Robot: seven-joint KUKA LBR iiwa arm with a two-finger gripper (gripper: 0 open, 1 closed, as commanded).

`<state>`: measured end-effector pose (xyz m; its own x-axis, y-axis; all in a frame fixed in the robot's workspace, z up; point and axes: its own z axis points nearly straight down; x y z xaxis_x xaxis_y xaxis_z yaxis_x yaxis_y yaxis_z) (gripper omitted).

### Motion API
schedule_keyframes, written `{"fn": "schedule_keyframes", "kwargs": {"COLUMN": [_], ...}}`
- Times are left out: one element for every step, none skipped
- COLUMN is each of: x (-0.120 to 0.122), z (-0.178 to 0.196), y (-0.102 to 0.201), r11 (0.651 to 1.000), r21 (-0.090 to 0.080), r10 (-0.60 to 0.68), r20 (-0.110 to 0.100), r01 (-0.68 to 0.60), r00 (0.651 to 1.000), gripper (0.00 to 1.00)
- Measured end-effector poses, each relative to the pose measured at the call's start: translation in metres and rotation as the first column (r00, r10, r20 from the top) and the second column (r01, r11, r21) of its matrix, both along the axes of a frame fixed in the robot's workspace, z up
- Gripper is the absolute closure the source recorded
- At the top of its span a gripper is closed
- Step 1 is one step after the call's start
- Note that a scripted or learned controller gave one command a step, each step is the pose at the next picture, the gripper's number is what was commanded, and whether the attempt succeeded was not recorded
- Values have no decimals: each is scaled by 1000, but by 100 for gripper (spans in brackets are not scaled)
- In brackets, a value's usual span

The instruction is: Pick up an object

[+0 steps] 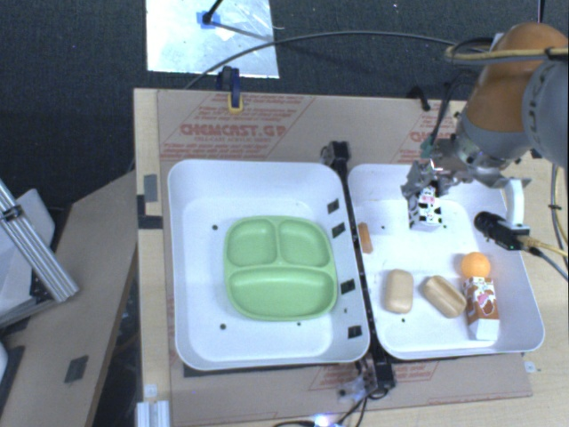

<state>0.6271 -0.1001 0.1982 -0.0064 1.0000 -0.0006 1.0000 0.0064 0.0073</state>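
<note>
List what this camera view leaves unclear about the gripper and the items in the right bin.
- Gripper: fingers merge with the black-and-white object; contact or grip cannot be told.
- Black-and-white object: too small and blurred to identify; its upper part is hidden behind the gripper.
- Carton: label print too small to read.
- Small orange stick by the bin divider: too small to name.

I work in a lab test cell; my two shallow white plastic bins (267, 178) sit on a printed cardboard sheet (233, 130); loose black cables (356, 36) cross dark carpet (71, 69).
</note>
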Motion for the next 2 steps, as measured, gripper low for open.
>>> {"fn": "schedule_keyframes", "kwargs": {"x": [1,12], "z": [48,49], "y": [0,46], "r11": [1000,1000], "r21": [0,2], "r10": [0,3], "r20": [-1,-3], "r01": [0,-3], "r00": [1000,1000], "gripper": [100,100]}}
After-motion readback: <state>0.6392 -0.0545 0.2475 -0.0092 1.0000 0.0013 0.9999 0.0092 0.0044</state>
